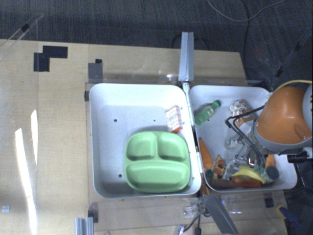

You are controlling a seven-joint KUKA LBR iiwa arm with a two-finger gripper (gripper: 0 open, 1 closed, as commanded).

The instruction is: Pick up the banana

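Observation:
The yellow banana (248,173) lies at the near edge of the right bin (254,93), among a heap of other items. My gripper (243,155) hangs low in that bin, just behind and above the banana, below the orange wrist band (286,114). The view does not show whether it touches the banana. The arm hides the bin's right side.
A carrot (207,156), a green bottle (207,111), a snack packet (238,107) and a dark-capped item (271,172) share the right bin. In the left bin (105,131) a green divided tray (157,161) sits in front of a small carton (173,118).

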